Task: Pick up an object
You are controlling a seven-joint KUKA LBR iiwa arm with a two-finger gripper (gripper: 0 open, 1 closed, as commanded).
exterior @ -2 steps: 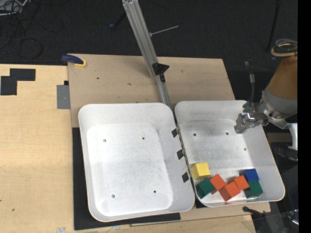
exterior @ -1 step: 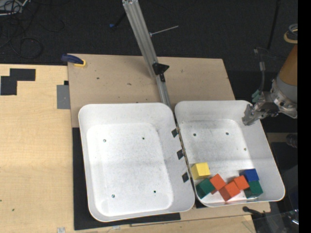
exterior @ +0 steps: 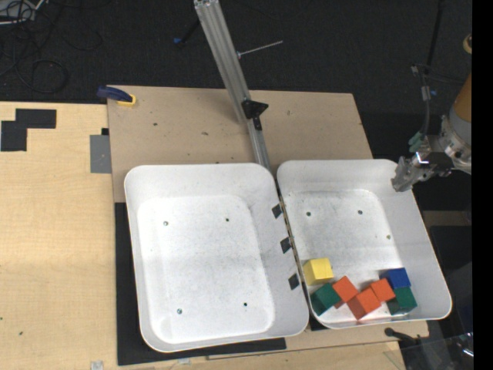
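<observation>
Right now my claw (exterior: 406, 174) hangs at the far right rim of the right bin (exterior: 339, 179), just over its upper right corner, with nothing between its fingers that I can see; whether those fingers are spread or pressed together I cannot tell at this size. My wrist and its pale casing run off behind the claw toward the right edge.

Well below my claw, toward the near end of the same bin, the blocks lie huddled together. A blue block (exterior: 397, 277) sits closest beneath me, with a dark green block (exterior: 402, 302) touching it just nearer the front rim. Left of those lie two orange blocks, the larger orange block (exterior: 371, 297) and the smaller orange block (exterior: 345, 288) beside it. Further left again are a second green block (exterior: 326, 297) and a yellow block (exterior: 318, 270), hard by the bin's left wall.

Far to my claw's left lies the left bin (exterior: 142, 187), side by side with the right one. A slanted aluminium rail (exterior: 227, 56) rises beyond both bins.
</observation>
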